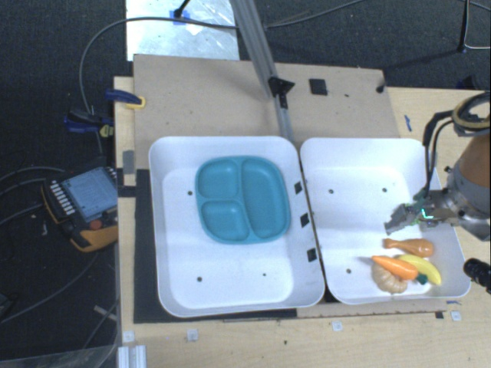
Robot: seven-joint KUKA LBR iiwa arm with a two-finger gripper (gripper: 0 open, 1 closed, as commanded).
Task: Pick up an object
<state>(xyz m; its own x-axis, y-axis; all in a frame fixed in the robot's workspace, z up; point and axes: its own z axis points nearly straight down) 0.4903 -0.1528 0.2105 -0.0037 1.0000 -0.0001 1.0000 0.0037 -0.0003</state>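
Several toy foods lie in the front right corner of the right bin (345, 205): a brown drumstick (410, 246), an orange carrot (396, 266), a yellow banana (426, 269) and a tan piece (389, 281). My gripper (402, 218) hangs just above and left of the drumstick, at the bin's right side, with a green light glowing on it. Nothing shows between its fingers.
The left bin (176, 282) holds a blue three-compartment plate (242, 198). A grey pole (257, 37) slants across the back of the bench. Cables, clamps and a small device (83, 198) lie on the dark floor at left.
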